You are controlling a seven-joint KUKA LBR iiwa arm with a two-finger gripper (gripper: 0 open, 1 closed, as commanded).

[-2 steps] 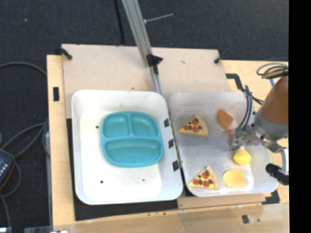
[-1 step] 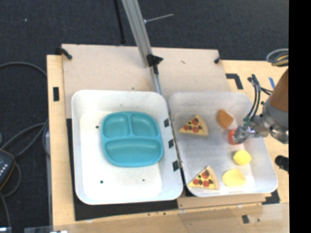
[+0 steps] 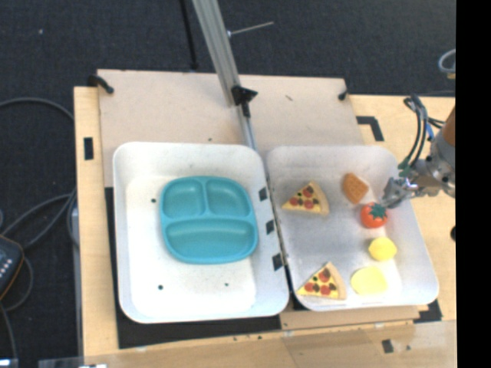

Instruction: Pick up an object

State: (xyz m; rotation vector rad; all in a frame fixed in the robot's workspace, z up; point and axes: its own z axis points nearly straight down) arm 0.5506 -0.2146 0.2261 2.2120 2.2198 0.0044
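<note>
The right bin (image 3: 307, 163) holds several toy foods: a pizza slice (image 3: 306, 198) near its left side, a second pizza slice (image 3: 324, 281) at the front, a brown bread piece (image 3: 354, 187), a red tomato (image 3: 374, 215), a small yellow lump (image 3: 382, 248) and a larger yellow piece (image 3: 370, 280). My gripper (image 3: 396, 190) reaches in from the right edge and hangs just up and to the right of the tomato, close to it. Nothing is seen between its tips.
The left bin (image 3: 138, 167) carries a teal divided plate (image 3: 208, 219). A metal bar (image 3: 221, 52) slants down from the top to the gap between the bins. Cables (image 3: 418, 129) hang by the arm at the right.
</note>
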